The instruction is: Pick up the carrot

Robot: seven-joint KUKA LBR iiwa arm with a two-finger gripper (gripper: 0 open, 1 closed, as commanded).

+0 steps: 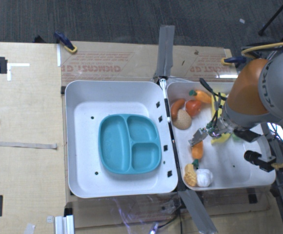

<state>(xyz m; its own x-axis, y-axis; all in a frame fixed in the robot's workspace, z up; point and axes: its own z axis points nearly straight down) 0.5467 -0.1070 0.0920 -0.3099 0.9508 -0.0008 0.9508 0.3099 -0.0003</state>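
Note:
The carrot (pixel 197 151) is a short orange piece with a green stub at its near end. It lies in the middle of the right bin (pixel 239 172), pointing toward the front. My gripper (pixel 197 137) is low over the carrot's far end, right at it or touching it. The grey arm with its orange band (pixel 246 89) reaches in from the right and hides the bin's back right part. I see nothing lifted off the bin floor.
Near the divider lie a beige ball (pixel 182 119), a red-orange vegetable (pixel 177 107), a red tomato (pixel 193 107) and another orange piece (pixel 203 97). A yellow item (pixel 221 138) is beside the gripper. A bread-like lump (pixel 190 175) and white bulb (pixel 204 178) sit in front. The left bin holds a teal divided plate (pixel 130 143).

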